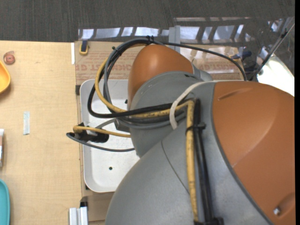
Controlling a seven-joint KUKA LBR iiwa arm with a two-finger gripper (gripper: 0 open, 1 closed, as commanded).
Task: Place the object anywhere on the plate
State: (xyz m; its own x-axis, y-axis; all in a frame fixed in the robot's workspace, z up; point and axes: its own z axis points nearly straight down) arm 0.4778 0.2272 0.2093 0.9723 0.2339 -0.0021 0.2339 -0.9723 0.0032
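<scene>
My arm [187, 139], grey with broad orange sections, leans over the bench and covers most of both bins. Left of it, a strip of one white bin [101, 172] is bare except for a tiny dark speck [110, 168] on its floor. Black and yellow cables [100, 86] loop from the arm out over this bin, and their dark end [82, 135] sticks out past the bin's left rim. The arm's bulk hides whatever lies under it.
A light wooden tabletop [37, 125] lies left of the bin. An orange item [3, 78] and a teal item [3, 203] are cut off by its left edge. Brown cardboard [101, 62] sits behind the bin.
</scene>
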